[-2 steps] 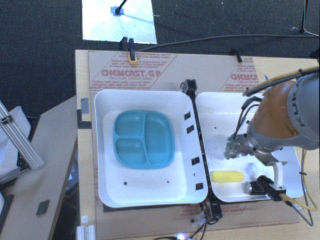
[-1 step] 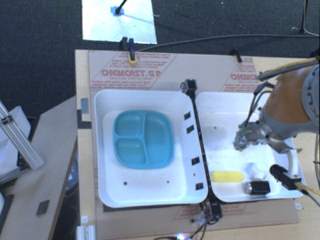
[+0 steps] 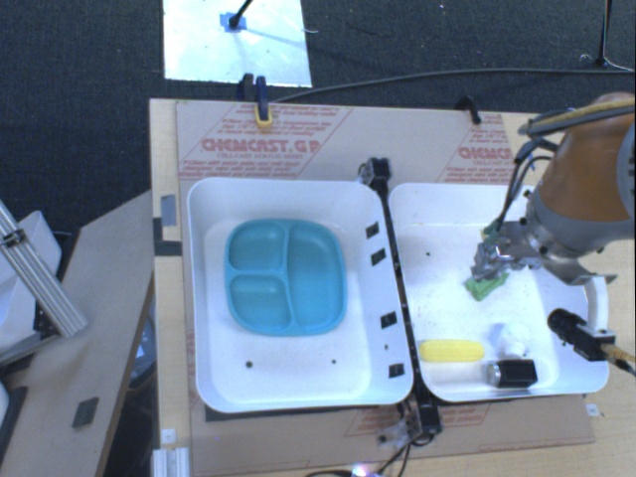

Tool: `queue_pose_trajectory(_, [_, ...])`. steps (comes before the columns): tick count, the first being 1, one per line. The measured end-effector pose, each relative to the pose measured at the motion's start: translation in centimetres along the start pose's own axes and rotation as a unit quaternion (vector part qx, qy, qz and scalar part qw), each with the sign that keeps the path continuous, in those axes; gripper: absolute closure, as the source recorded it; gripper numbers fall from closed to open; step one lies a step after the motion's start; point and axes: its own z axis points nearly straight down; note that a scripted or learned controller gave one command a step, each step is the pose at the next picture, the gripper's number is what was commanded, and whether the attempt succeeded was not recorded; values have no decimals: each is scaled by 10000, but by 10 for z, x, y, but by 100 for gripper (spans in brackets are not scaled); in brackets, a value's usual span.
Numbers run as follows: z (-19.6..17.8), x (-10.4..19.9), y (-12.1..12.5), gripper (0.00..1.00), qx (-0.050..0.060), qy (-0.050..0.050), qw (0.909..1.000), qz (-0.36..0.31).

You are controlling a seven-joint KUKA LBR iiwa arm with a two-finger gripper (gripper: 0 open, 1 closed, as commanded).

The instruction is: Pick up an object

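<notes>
Directly under the pincer (image 3: 491, 264), in the right bin (image 3: 437, 217), lies a green object (image 3: 485, 286), touching its tip; whether the pincer is open or grips the object cannot be told. Below it, near the bin's front edge, rest a small white piece (image 3: 512, 339), a yellow object (image 3: 452, 351) and a black object (image 3: 513, 373). Far to its left, the left bin (image 3: 214, 366) holds a blue divided plate (image 3: 287, 275).
</notes>
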Motion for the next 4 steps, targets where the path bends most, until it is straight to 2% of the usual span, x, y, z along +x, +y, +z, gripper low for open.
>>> queue_pose_trajectory(1, [-40,0,2,100,5,0,10000,3])
queue_pose_trajectory(2, [-38,40,17,100,17,8,10000,-16])
queue_pose_trajectory(3, [-23,92,28,100,30,11,10000,-19])
queue_pose_trajectory(4, [-24,152,44,100,19,13,10000,-24])
